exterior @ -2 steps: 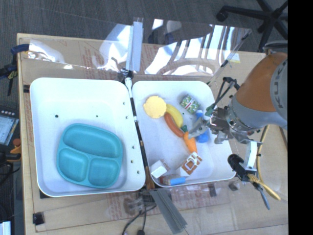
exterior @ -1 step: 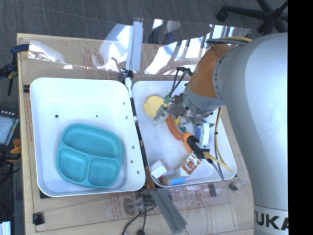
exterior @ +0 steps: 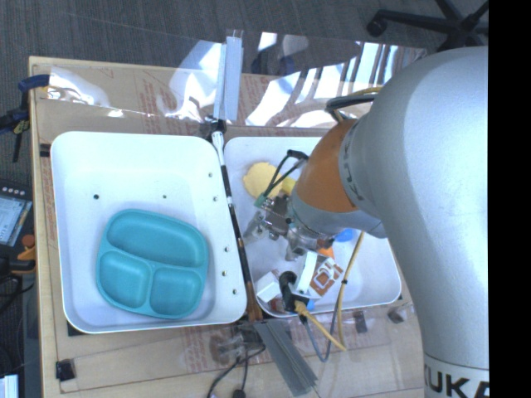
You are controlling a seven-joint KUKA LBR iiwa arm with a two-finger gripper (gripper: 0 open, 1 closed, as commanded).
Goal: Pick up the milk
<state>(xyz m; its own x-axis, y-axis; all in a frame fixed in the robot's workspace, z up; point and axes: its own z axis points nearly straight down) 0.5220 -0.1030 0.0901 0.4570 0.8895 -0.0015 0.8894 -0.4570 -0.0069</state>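
Pretty clearly a robotics lab, not anyone's kitchen. A big grey KUKA arm (exterior: 431, 222) reaches over a tabletop (exterior: 124, 98) carrying two shallow white bins (exterior: 75, 222), with clear plastic sheeting (exterior: 274, 65) at the back. Grey office carpet (exterior: 124, 15), the wheeled base of an office chair (exterior: 431, 7), loose cables (exterior: 232, 380) and some gadget with a screen (exterior: 12, 218) off to the side.

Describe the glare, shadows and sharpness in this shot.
Camera view: strong glare streaks the clear sheet behind the bins; the arm shades the right bin; the blue tray in the left bin is evenly lit and sharp; the gripper area is cluttered, slightly soft.
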